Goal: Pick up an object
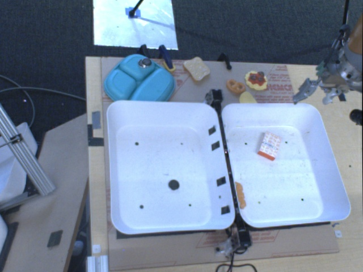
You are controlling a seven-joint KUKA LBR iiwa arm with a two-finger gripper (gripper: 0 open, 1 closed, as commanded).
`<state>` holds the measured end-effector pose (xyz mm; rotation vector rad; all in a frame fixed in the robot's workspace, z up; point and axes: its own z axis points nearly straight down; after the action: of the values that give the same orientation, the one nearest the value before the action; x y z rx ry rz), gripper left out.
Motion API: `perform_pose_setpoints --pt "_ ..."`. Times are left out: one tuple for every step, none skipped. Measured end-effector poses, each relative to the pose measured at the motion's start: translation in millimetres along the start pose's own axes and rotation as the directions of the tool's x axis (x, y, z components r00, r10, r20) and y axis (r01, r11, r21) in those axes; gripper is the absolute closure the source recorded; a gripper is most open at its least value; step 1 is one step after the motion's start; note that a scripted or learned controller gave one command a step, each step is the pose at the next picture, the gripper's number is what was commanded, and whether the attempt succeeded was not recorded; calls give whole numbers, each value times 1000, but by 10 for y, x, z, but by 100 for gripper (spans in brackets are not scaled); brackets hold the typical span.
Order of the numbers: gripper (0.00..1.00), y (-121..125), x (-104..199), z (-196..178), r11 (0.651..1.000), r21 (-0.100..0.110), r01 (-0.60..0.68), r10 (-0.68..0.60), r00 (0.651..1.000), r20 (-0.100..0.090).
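Observation:
A small white and red box (269,145) lies in the right bin (317,208), a little above its middle. An orange piece (240,195) rests against that bin's left wall. A small dark round thing (173,184) sits in the left bin (125,208). My gripper (315,95) hangs at the upper right, just beyond the right bin's far corner. It is open, its fingers spread with nothing between them. It is well up and to the right of the box.
Behind the bins lie a blue divided plate (139,79), a toast slice (197,68), a pretzel (235,86), a small tart (256,79) and a yellow piece (247,97). A black clip strip (218,146) runs between the bins.

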<state>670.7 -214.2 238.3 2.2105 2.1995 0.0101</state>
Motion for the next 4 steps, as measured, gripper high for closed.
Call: perform_pose_setpoints --pt "0 -71 740 1474 1000 27 14 -13 1000 -17" --pt "0 -43 45 1139 1000 16 3 -2 1000 -8" --pt "0 -783 87 1461 1000 2 1 -1 1000 -10" --pt "0 -632 720 1458 1000 5 12 -12 1000 -8"
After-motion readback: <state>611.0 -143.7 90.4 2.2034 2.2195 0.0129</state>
